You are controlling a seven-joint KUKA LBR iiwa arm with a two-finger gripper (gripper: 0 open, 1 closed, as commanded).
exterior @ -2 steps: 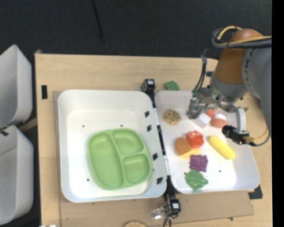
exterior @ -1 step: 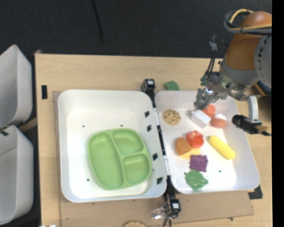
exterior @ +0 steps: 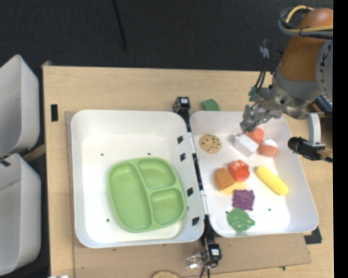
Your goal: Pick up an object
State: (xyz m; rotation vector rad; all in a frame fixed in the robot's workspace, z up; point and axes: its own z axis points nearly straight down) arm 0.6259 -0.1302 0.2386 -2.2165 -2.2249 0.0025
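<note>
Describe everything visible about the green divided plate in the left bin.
The green divided plate is pale lime, plastic-looking, rounded-rectangular, with three compartments: one large on the left, two smaller on the right. It lies flat, slightly rotated, on the floor of the left bin, toward the near right corner. Nothing lies in it, and the gripper is away over the right bin.

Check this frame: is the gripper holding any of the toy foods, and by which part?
It cannot be told. The gripper is low in the right bin, right at the white block and orange-red piece, but no item shows between its fingers.
</note>
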